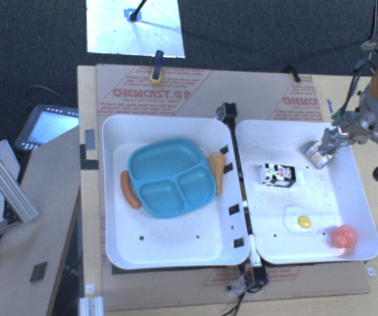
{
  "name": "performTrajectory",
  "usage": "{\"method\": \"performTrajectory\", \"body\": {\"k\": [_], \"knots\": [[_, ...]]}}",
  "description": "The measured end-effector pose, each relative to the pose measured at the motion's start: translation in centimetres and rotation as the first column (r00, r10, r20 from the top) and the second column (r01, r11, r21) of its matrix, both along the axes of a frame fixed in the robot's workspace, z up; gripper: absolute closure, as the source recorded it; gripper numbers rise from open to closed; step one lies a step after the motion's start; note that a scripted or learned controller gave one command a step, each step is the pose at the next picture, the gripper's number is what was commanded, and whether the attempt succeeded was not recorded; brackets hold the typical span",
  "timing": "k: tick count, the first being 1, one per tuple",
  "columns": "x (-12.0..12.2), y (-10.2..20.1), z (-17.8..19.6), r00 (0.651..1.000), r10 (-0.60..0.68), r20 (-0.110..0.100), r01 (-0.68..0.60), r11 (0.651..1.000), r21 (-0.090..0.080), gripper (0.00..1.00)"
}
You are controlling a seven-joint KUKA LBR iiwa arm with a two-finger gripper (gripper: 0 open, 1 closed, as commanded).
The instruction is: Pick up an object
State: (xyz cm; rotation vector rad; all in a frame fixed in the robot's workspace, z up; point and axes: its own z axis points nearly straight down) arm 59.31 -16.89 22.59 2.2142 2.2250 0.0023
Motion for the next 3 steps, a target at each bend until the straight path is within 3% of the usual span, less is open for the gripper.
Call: {"method": "performTrajectory", "body": {"k": [1, 3], "knots": [[-0.4, 5.0, -0.5, 1.0, 0.004, -0.002, -0.004, 1.0, 0.002, 1.0], [1.5, 16.3, -1.1, 1.0, 0.006, 0.0, -0.006, 1.0, 0.003, 1.0]]}}
